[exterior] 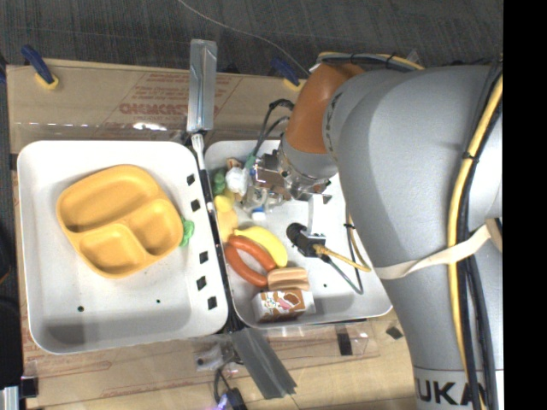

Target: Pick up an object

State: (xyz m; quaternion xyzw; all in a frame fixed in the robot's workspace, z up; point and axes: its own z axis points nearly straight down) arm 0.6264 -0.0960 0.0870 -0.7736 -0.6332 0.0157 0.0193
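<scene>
Left bin [34,229]: we see it filling the left half of the frame, with a yellow divided plate [120,219] lying tilted in its upper middle and a small green piece [186,229] touching the plate's right edge.

Divider [205,229]: the two bins meet here, just left of centre, with a grey bar running up from the seam toward the top of the frame.

Right bin [359,301]: centre of the frame, crowded along its left side; the arm covers its right part.

Candidates to pick: a banana [267,243] lies at centre, a red sausage [245,263] curves just below and left of it, touching it, and a hot dog bun [288,278] and a brown packet [284,301] sit near the bin's lower edge. A green-and-white item [235,178] lies in the bin's upper left corner.

Gripper [265,186]: we place it low over the upper part of the right bin, above the banana and beside the green-and-white item. We cannot tell how far its fingers are spread, nor whether anything sits between them; the wrist hardware hides them.

Step in hand: we judge this to be the reach or descent into the clutter, with nothing visibly lifted.

Next move: we think it calls for settling on one item, closing around it without wedging against neighbours, then rising straight.
</scene>
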